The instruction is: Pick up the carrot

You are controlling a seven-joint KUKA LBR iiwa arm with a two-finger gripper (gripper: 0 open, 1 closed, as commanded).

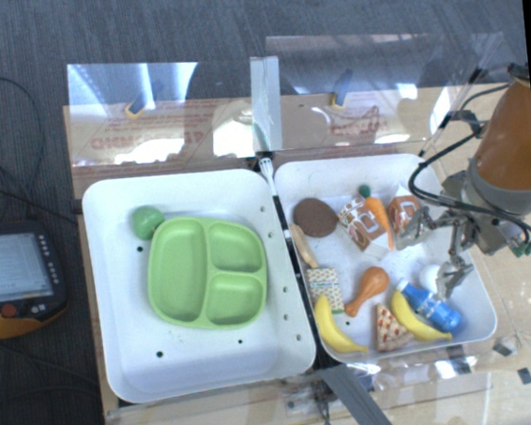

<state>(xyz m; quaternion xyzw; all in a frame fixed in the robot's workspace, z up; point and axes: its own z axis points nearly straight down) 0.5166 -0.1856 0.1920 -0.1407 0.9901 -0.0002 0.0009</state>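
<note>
Carrot (377, 216) lies in right bin (485, 325), upper middle, orange with a green tip pointing to 12 o'clock, untouched. Touching it at 9 o'clock: a brown-and-white waffle-like toy (358, 224). At 3 o'clock, just beside: a reddish-brown toy (402, 213). Brown round cookie (314, 217) further out at 9 o'clock. Small dark green ball (364, 190) at carrot's 12 o'clock, near the bin's back wall.

Gripper (437, 252) hangs at carrot's 4 o'clock, apart from it, over the bin's right half. Fingers (456, 274) look spread wide, nothing between them. Grey arm with orange band (511, 139) comes in from 3 o'clock, black cable looping beside it.

Lower in the same bin: drumstick (368, 288) at carrot's 6 o'clock, pizza slice (386, 328) below that, one banana (332, 326) at 7 o'clock, second banana (411, 318) at 5 o'clock with a blue bottle (433, 307) lying against it. Checked cracker (321, 278) and a tan stick (302, 246) by the left wall.

Left bin (130, 362): green divided plate (208, 271) in the middle, green ball (147, 220) touching its 10 o'clock corner.

Cardboard (144, 135) behind the bins carries faint red print, unreadable. Pendant (13, 276) with a lit screen sits on the floor at far 9 o'clock; screen text too small to read.
</note>
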